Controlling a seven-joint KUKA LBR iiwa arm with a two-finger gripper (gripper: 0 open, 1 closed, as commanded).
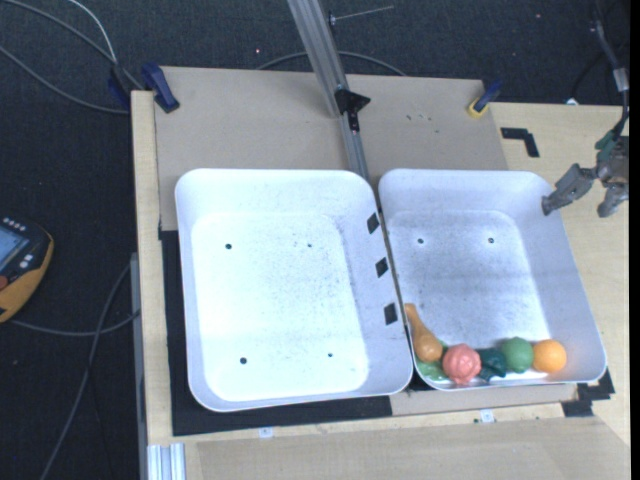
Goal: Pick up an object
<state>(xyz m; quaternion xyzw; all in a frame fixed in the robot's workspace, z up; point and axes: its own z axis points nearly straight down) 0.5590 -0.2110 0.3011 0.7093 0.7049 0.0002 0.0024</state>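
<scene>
Several small toys lie along the near edge of the right bin (470,258): an orange carrot-shaped piece (422,336), a pink ball (461,362), a green ball (517,353), an orange ball (549,355) and a dark teal piece (493,365) between the pink and green ones. My gripper (583,194) hangs at the far right, above the right bin's far right rim, well away from the toys. Its two grey fingers are spread apart with nothing between them.
The left bin (275,288) sits beside the right one, joined by black clips (381,266). A metal pole (322,53) slants across the back of the bench. Blue (160,86) and yellow (485,96) clamps hold the board's far corners.
</scene>
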